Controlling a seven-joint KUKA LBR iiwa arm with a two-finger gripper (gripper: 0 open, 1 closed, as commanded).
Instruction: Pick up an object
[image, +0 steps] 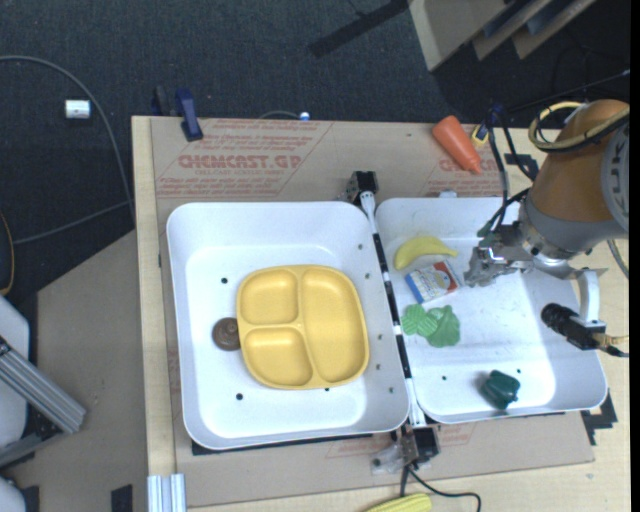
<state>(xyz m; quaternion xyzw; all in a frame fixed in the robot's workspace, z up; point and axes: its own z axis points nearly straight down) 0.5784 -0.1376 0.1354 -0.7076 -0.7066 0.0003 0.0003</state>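
While the pincer (487, 262) state is unclear, a small white-and-red packet (432, 281) lies beside it.

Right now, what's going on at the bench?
The arm reaches in over the right bin, its gripper low beside the packet and banana. Nothing shows between its fingers. The green toy and teal block also lie loose in that bin. The left bin holds a yellow tray with a brown disc beside it. An orange carrot lies on the bench outside.
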